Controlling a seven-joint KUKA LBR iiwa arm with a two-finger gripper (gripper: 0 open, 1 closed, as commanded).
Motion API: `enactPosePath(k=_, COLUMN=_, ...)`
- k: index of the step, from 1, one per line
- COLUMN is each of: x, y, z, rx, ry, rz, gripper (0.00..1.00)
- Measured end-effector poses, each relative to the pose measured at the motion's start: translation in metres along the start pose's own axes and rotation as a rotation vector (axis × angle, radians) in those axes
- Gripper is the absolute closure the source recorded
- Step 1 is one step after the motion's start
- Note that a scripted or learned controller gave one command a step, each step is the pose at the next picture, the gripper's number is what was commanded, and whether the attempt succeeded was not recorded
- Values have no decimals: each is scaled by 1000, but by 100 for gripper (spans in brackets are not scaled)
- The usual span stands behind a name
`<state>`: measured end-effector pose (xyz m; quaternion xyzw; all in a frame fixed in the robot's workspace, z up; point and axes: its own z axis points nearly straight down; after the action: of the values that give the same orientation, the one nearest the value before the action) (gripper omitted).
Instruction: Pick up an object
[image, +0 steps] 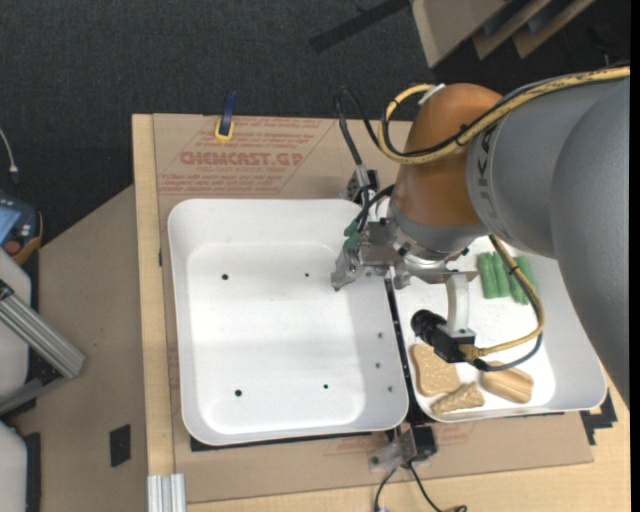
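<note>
While the gripper (352, 262) hangs over the bins' shared rim, jaw state indeterminable, green sticks (498, 276) and bread pieces (437, 372) await in the right bin (575, 385).

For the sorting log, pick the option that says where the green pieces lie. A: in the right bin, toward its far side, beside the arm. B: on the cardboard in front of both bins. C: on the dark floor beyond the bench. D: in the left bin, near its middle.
A: the green pieces lie in the right bin, on its far side just past the arm's wrist, with the tan pieces nearer the front.
</note>
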<state>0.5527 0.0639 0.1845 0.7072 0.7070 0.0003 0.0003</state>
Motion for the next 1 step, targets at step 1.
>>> enactPosePath(k=1, x=0, y=0, z=0, rx=0, ry=0, rz=0, gripper=0)
